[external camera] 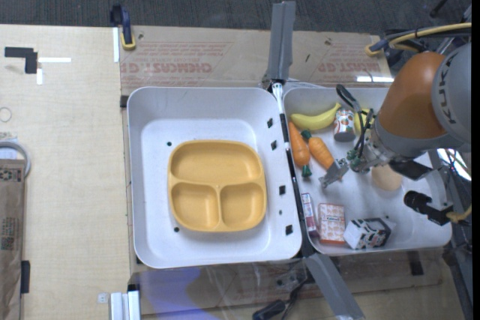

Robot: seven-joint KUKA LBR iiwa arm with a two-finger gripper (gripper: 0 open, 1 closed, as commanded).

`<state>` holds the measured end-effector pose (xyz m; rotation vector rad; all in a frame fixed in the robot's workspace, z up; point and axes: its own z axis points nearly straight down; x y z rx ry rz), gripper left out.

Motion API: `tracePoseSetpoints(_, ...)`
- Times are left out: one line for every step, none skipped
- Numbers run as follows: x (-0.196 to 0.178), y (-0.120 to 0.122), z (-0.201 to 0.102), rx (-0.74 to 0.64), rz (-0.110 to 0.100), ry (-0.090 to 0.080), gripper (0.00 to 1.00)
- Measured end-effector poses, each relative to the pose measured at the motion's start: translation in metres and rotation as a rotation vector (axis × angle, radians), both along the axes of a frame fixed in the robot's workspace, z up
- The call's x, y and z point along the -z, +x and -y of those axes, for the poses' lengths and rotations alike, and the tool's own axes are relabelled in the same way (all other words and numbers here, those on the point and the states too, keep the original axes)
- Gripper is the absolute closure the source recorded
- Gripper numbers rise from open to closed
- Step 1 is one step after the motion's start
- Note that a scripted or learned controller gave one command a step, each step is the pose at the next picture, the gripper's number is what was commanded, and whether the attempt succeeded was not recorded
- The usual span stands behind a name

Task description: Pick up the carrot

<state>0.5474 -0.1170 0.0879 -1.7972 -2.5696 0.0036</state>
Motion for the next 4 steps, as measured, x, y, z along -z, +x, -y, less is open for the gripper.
tracePoseSetpoints(-0.005,0.000,0.001,0.004,-0.005,0.002,1.00)
tracePoseSetpoints(-0.120,-0.026,-0.058,0.206,0.001,-0.003,1.00)
tracePoseSetpoints(-0.173,-0.068,-0.068,0.057,0.001,-0.004,1.00)
tracePoseSetpoints(-0.111,-0.069,-0.052,-0.160,-0.002,0.000,1.00)
